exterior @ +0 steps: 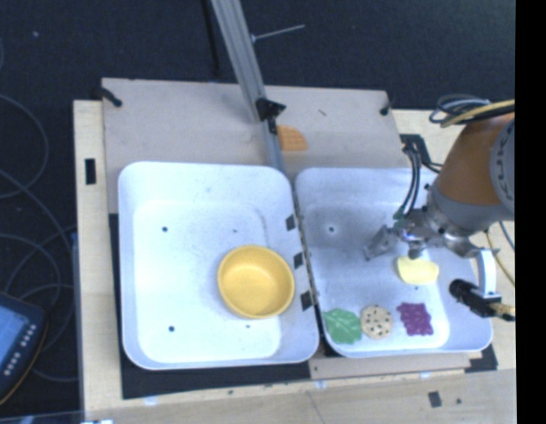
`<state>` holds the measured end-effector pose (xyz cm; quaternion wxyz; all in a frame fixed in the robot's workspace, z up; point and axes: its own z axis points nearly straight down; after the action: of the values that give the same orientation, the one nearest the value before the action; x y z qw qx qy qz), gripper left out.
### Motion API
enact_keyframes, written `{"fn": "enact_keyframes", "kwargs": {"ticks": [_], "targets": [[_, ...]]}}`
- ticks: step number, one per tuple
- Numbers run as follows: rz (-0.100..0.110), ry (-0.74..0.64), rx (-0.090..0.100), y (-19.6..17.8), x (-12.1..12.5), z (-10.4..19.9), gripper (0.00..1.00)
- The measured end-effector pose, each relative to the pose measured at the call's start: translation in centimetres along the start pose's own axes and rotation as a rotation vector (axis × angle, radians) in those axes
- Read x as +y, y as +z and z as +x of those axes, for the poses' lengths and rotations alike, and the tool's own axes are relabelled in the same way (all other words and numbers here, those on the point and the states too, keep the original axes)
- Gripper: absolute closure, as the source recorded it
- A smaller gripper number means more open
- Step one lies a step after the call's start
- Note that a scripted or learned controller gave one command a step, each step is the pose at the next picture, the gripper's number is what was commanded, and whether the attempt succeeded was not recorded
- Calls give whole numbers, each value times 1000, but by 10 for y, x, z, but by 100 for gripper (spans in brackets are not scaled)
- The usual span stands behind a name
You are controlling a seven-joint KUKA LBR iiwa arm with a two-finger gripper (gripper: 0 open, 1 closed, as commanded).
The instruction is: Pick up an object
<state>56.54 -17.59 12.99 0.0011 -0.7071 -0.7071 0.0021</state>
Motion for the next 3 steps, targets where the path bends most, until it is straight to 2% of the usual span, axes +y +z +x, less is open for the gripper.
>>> {"fn": "enact_keyframes", "kwargs": {"ticks": [1,2,3], "targets": [[-9,1,-4,28,1,-2,0],[-16,6,-3,16,3,-3,100],[-11,5,0,-30,-2,-6,100]]}}
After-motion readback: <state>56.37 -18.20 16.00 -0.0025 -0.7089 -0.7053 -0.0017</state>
